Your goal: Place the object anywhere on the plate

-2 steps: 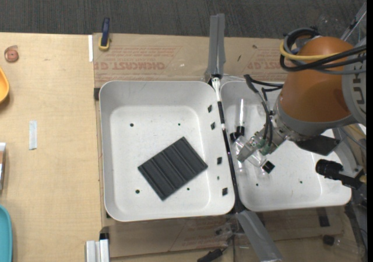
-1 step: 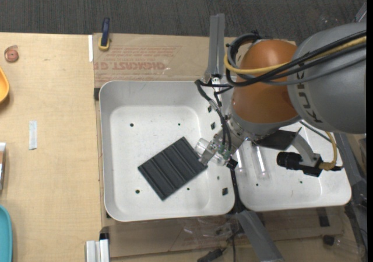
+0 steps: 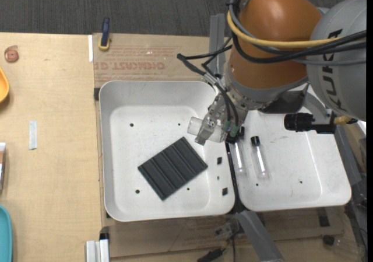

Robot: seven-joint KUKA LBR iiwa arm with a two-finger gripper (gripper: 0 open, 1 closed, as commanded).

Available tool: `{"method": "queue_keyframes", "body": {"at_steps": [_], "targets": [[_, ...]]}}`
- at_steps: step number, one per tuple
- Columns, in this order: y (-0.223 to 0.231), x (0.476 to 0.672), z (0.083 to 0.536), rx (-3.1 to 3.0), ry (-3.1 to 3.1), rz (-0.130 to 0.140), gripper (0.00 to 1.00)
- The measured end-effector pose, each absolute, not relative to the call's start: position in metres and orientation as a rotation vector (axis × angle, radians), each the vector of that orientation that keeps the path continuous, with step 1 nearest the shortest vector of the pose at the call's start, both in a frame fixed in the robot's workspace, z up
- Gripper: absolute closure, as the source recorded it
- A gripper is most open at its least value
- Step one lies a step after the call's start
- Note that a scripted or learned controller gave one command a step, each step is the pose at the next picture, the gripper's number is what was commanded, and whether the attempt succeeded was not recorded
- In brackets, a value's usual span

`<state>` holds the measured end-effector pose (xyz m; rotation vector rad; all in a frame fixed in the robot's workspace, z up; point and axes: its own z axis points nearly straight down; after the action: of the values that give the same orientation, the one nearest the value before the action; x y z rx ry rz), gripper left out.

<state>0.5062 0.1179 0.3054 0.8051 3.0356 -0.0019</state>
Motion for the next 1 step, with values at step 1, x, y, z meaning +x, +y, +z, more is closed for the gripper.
{"method": "queue_keyframes", "body": {"at_steps": [1], "targets": [[0.1339, 0.5148, 0.2375, 0.576, 3.090, -0.002, 1.00]]}}
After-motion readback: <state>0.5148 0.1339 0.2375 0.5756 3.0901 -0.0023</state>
